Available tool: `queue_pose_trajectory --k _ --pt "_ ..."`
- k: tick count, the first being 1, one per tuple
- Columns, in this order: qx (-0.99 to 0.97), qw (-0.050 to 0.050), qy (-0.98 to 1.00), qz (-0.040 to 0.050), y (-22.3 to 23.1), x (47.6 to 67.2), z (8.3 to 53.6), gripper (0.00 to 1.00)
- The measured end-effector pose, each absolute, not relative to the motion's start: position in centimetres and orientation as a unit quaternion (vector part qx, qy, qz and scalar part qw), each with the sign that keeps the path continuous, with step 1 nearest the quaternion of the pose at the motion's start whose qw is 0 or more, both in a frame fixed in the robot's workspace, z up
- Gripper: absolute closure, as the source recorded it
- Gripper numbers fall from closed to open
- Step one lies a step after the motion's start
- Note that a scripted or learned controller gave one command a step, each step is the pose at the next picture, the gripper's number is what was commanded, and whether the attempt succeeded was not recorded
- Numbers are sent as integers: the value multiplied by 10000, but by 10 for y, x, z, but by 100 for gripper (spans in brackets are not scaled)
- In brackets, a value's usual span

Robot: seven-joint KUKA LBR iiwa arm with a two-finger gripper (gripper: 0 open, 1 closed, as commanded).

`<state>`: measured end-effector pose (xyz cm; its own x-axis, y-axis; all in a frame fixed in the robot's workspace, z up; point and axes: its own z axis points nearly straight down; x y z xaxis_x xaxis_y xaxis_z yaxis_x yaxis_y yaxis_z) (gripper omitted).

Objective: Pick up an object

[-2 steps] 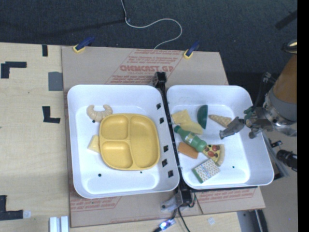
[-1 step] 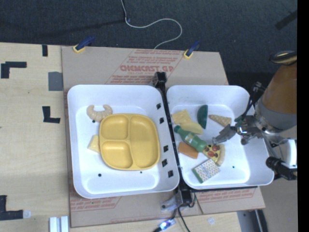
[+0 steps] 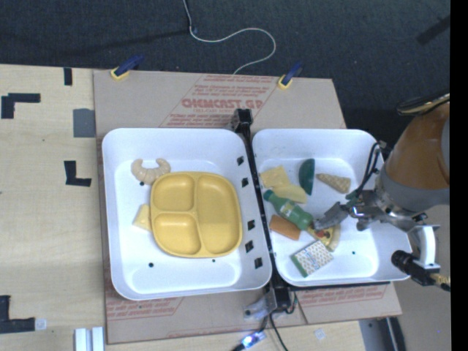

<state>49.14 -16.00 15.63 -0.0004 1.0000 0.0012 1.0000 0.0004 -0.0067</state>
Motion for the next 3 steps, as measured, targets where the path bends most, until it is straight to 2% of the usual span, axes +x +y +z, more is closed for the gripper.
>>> queue_pose_trajectory --k 1,2,3 --pt "-7071 37 -7071 22 -166 485 96 0" --pt "-7067 7 -7075 7 -165 484 84 0" --pt "-7068 -7 -7074 7 -165 485 95 100"
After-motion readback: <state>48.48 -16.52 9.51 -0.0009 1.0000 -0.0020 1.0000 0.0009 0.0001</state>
